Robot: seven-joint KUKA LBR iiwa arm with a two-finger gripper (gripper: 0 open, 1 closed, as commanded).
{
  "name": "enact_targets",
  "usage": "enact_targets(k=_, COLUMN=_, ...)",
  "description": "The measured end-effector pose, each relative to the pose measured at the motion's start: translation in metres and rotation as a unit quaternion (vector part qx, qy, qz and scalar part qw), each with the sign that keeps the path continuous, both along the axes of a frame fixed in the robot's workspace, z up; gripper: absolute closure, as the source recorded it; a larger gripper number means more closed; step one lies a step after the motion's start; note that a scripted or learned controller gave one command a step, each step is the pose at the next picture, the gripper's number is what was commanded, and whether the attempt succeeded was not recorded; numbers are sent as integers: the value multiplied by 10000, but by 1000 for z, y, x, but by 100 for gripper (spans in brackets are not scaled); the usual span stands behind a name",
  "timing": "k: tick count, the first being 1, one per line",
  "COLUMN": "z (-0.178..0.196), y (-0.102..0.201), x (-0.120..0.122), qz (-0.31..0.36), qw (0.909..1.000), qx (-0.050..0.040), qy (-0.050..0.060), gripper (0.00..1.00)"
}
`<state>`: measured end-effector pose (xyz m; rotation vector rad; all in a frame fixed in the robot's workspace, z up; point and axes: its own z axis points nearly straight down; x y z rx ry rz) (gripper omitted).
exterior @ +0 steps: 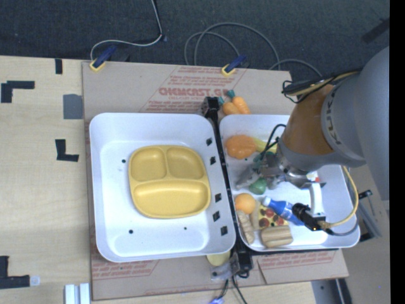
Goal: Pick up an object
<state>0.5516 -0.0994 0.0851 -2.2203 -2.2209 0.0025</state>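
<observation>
Camera view: gripper point(261, 170) low in the right bin point(350, 195).
Green toy point(257, 185) lies just below the fingers; their state cannot be told.

place: looks like a robotics lab | clues: grey KUKA arm point(354, 116) over two white bins point(104, 170) | cardboard sheet point(171, 87) clamped to the table point(31, 170) | loose cables point(215, 40) | dark carpet point(63, 11)

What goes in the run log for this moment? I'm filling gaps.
arm: over right bin | gripper: low among toys, beside green piece | grasp: unclear | left bin: yellow tray
</observation>
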Motion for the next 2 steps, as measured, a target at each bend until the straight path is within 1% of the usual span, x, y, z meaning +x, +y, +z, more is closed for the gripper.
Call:
enact_targets(k=1, z=0, y=-2, x=100, qz=23, qw=10000, qx=1, qy=-6, gripper=0)
enact_targets(k=2, z=9, y=-2, x=97, qz=13, qw=10000, qx=3, qy=-5, gripper=100)
